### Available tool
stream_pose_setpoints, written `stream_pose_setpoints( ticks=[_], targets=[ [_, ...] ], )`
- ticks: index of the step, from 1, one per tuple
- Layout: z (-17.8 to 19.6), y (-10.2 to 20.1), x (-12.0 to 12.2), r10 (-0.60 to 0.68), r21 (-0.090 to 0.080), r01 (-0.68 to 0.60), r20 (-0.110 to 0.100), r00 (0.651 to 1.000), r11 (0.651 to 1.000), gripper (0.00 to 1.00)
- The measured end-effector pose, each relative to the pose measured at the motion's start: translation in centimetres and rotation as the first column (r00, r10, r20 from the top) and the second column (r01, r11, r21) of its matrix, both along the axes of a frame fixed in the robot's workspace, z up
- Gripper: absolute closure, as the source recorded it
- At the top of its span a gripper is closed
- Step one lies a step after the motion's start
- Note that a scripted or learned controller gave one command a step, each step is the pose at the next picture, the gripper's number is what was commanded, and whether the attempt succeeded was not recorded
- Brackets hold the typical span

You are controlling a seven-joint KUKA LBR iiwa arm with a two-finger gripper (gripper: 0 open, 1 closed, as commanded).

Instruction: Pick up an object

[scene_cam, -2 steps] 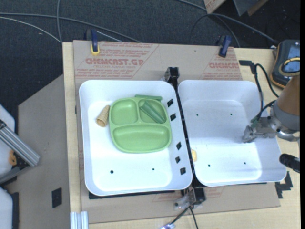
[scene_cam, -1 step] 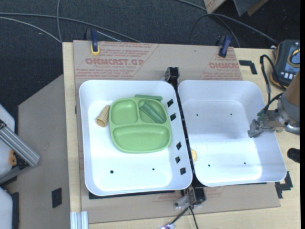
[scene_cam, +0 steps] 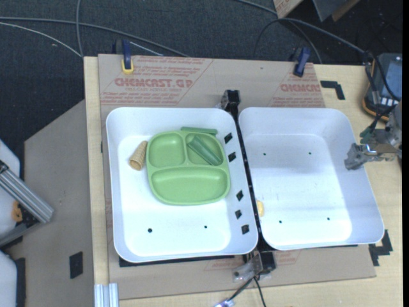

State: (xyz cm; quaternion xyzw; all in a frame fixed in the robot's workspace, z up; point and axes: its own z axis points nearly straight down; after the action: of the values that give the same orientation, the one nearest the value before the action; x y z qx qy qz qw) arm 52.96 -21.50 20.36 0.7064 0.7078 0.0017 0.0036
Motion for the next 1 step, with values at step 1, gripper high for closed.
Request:
stream_pose_setpoints(
  ticks=[1],
  targets=[
    [4.53, 0.48, 0.38, 0.000, 0.001, 0.000, -0.001, 1.000, 1.000, 1.00]
  ],
)
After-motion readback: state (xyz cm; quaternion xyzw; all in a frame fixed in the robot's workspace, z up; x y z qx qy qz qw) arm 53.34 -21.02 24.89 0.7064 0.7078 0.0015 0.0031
